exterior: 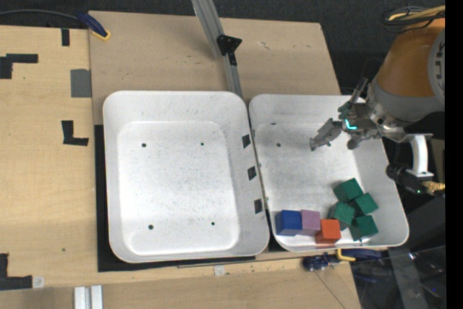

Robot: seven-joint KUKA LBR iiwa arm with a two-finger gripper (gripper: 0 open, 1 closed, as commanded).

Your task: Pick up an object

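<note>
End effector (334, 134): seen over the right bin (289, 112), upper half, near its right wall; fingers spread apart, nothing between them.
Arm (409, 76): enters from the right, orange band visible.
Objects: clustered in the right bin's near corner (well apart from the end effector) — blue cube (289, 221), lilac cube (310, 221), orange cube (330, 229), green blocks (354, 206) piled just beside them.
Left bin (173, 101): white, speckled, set on the desk (43, 155).
</note>
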